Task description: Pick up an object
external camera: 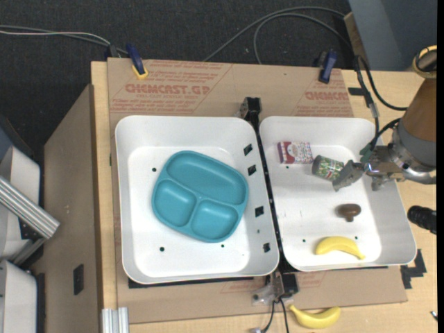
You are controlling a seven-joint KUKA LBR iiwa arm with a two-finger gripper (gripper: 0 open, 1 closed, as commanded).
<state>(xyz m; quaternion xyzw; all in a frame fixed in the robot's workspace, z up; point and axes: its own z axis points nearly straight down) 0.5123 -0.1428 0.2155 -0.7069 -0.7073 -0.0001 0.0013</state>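
In the right bin (388, 255) lie a small purple and white carton (295, 152), a green can (327, 166) on its side, a brown lump (349, 211) and a yellow banana (339, 247). My gripper (362, 177) hangs over the bin's right half, just right of the can. Its fingers are open with nothing between them. The left finger (345, 177) is close to the can's right end; whether they touch I cannot tell. The brown lump lies a little below the gripper.
The left bin (132, 207) holds a teal divided plate (200, 195). A black divider with clips (262, 186) runs between the bins. A second banana (316, 316) lies on the bench below the right bin. Cables and blue clamps (137, 62) sit at the back edge.
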